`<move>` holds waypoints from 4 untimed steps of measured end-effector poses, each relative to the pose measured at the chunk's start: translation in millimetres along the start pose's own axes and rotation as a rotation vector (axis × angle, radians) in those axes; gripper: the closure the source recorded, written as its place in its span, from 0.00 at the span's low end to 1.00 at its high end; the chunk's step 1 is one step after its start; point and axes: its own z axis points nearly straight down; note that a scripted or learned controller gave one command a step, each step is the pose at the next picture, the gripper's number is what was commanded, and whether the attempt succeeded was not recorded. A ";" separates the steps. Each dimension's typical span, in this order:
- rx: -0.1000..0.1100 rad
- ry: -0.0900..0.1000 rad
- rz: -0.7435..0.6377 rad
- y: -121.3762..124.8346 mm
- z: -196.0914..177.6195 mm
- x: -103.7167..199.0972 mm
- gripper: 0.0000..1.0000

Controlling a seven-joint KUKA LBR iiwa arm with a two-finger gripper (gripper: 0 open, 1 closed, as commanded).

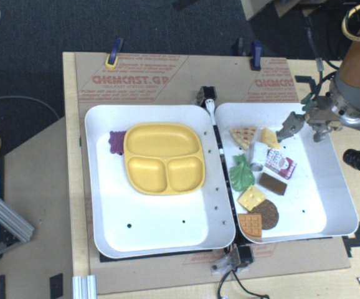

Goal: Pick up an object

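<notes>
So the bench (167,73) is the biggest thing here, a brownish board with red lettering across the top, clamped at the upper edge by a yellow clip (112,60) toward the left and a blue clip (255,53) toward the right; on it sit the two white bins side by side. The left bin (105,185) fills the centre-left of the frame and has a yellow divided tray (164,156) lying in its upper half, with a small purple thing (116,141) tucked against the tray's left edge, partly hidden; can't tell what it is.

The right bin (320,185) takes the centre-right, and all the toy food is piled along its left side: a pizza slice (243,136) at the top, a yellow cheese chunk (269,136) just beside it, a red and white packet (279,164) below that, a green leafy piece (241,174) to the left, a dark brown bar (272,184), a yellow cheese slice (251,199), a round brown cookie (268,215) and a waffle (250,225) at the bin's lower left corner.

The arm (357,73) comes in from the upper right of the frame; its gripper (290,127) hangs over the upper part of the right bin, just right of the cheese chunk, tilted down to the left; nothing is between the fingers as far as I can see, and honestly I can't tell how wide they're set.
</notes>
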 end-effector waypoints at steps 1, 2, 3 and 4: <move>-0.013 -0.002 -0.003 1.9 -7.7 0.5 0.00; -0.013 -0.002 -0.002 4.2 32.2 -2.2 0.00; -0.013 -0.002 -0.002 2.6 89.9 2.2 0.00; -0.014 0.000 -0.002 3.9 126.7 3.3 0.00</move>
